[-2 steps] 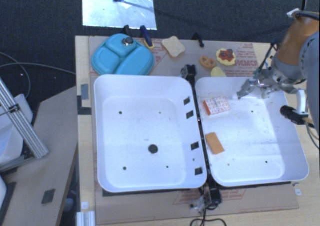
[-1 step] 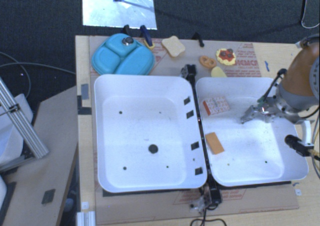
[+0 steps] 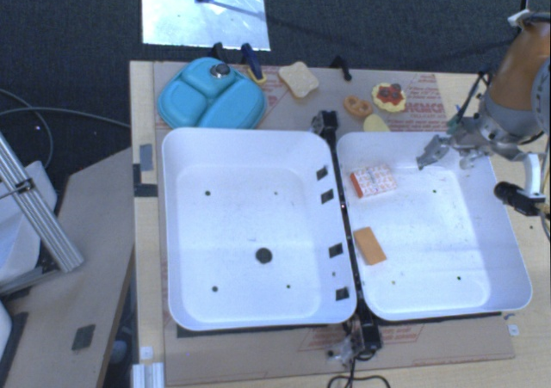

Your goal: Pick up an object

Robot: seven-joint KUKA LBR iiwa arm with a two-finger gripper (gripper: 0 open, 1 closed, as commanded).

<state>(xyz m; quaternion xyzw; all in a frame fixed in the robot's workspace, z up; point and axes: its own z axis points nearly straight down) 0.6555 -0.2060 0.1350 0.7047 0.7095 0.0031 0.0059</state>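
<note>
The right bin (image 3: 482,292) holds a red-and-white patterned packet (image 3: 373,181) near its far left corner and an orange block (image 3: 369,245) by its left wall. A small dark disc (image 3: 263,255) lies in the left bin (image 3: 198,163). My gripper (image 3: 448,157) hangs over the far edge of the right bin, to the right of the packet and apart from it. Its fingers are spread open with nothing between them. The grey arm with its orange band (image 3: 521,68) comes in from the upper right.
Behind the bins on the bench lie a blue divided dish (image 3: 211,95), a toast slice (image 3: 299,79), a small brown pretzel (image 3: 357,105), a red-topped tart (image 3: 389,96) and a pale yellow piece (image 3: 375,124). A black divider with clips (image 3: 336,206) joins the bins.
</note>
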